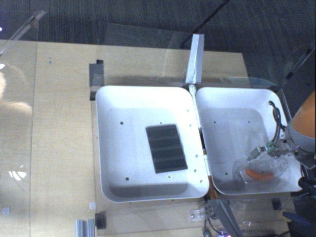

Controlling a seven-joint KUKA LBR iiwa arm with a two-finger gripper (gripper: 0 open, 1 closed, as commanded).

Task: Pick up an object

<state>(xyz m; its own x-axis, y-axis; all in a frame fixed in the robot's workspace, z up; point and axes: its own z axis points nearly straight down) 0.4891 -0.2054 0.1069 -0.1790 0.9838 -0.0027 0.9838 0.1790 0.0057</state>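
Bench surface [59, 147]: pale wood, set on dark grey carpet [123, 9]. Two shallow white bins sit side by side on it. The left bin [111, 132] holds a dark grey ribbed rectangular pad [166, 148], lying flat near its centre. The right bin [222, 107] holds a clear plastic object with an orange part [260, 172] near its front right corner. The two-finger gripper [270, 151] is just above that object; its grip state cannot be determined.
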